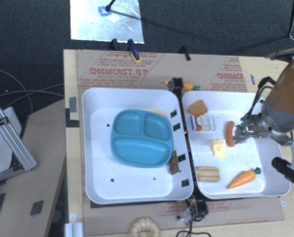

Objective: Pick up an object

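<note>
Camera view places the gripper low in the right bin, just beside the sausage, which lies lengthwise near the bin's middle; treat the sausage as the likely target, because the tool sits next to it and away from the other items. You cannot tell from this angle whether the tool is set wide or narrow, and nothing is visibly held. Note the other candidates in the same bin: a cheese cube just below the sausage, a small carton to its left, a waffle-like piece above that, a bread roll and a carrot near the front wall. These lie loosely scattered and mostly apart, which leaves approach room around each. The left bin carries a blue divided plate and a small brown piece at its right wall. Both bins rest on a cardboard sheet over the bench, with dark carpet and loose cables around it
</note>
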Robot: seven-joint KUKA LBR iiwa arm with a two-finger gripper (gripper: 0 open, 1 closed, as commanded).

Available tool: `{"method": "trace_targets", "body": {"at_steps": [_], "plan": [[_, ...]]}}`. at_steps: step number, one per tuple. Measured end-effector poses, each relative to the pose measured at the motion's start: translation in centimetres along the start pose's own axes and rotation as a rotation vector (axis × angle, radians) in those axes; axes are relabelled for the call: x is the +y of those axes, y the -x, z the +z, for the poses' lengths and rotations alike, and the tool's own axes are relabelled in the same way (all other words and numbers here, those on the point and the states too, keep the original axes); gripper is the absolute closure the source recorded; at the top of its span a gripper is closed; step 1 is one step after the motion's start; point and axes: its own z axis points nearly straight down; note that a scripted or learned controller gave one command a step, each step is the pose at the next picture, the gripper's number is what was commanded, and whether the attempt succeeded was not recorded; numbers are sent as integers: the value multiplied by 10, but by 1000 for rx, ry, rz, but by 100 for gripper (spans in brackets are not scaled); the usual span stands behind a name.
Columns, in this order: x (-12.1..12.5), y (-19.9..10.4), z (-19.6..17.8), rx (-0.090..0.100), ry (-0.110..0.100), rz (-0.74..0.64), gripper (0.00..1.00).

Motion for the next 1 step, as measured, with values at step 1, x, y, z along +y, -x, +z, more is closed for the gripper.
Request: {"method": "trace_targets", "body": {"at_steps": [1], "plan": [[2, 0, -37, 1, -1, 0, 100]]}}
